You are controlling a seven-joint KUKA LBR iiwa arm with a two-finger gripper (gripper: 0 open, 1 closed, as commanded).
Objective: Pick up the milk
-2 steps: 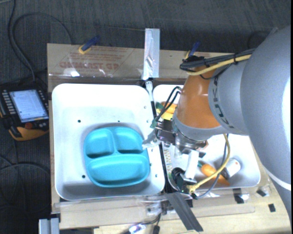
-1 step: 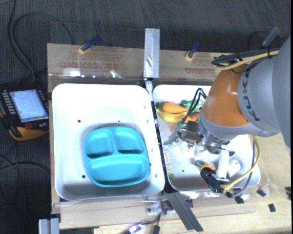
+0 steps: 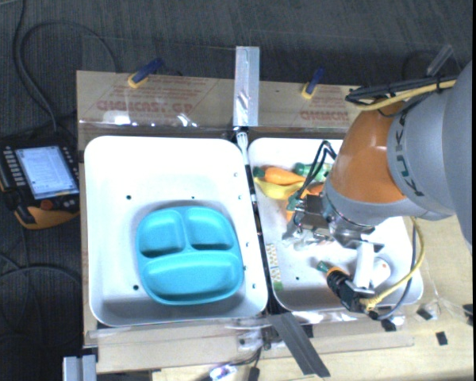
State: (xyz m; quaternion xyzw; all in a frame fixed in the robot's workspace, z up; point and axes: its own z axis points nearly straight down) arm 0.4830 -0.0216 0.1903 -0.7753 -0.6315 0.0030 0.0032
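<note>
Inspector: Arm (image 3: 397, 157) first, since it stands nearest your camera. One, grey with an orange band, comes in from the right and bends down over the right bin (image 3: 293, 288). Its tool (image 3: 305, 222) hangs low near that bin's middle, just beside the fruit.

Operator: Tool state?

Inspector: I cannot tell you whether it is spread or pressed together.

Operator: Count?

Inspector: Two white bins side by side on your counter (image 3: 103, 94). The left bin (image 3: 111, 213) holds one blue plate (image 3: 190, 252) with three compartments, lying flat. The right bin holds one banana (image 3: 271, 187), one orange piece (image 3: 279, 173) touching it and one green piece (image 3: 301, 167) by the far wall. One pale printed item (image 3: 270, 262) lies against its left wall.

Operator: Milk?

Inspector: I cannot tell you whether that pale item is the milk. The arm covers much of the right bin.

Operator: Room?

Inspector: You have bare floor all round the plate. In the right bin the fruit crowds the far left corner, and the tool stands near the dividing wall.
</note>
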